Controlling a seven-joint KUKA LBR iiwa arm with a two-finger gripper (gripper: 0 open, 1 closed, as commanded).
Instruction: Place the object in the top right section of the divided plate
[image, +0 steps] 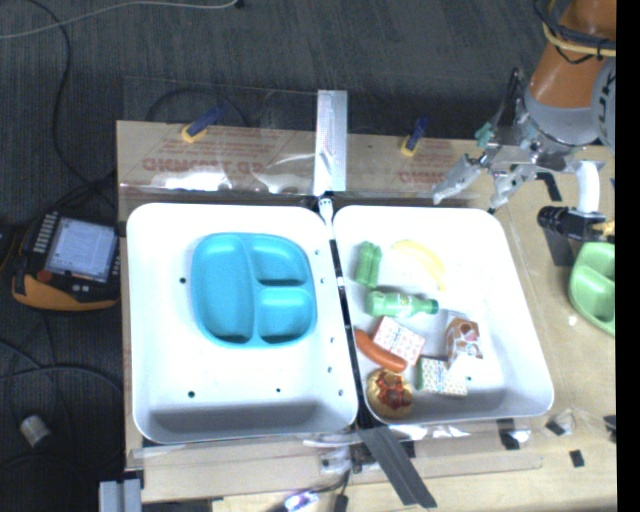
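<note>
Inside the left bin (160, 380) lies a smooth, rounded blue plastic divided plate (253, 287). Small toy foods (405, 345) cluster in the right bin (510, 330). Above the table's far right corner, the hand (478, 180) hangs open, gripping nothing.

Robotics lab, by all signs: plywood bench (200, 150) on dark carpet (60, 400), two white bins (160, 400) clamped at centre, loose cables (40, 40) at 10 o'clock, a handheld control pendant (65, 258) at 9 o'clock, an industrial arm (570, 80) at 2 o'clock.
</note>
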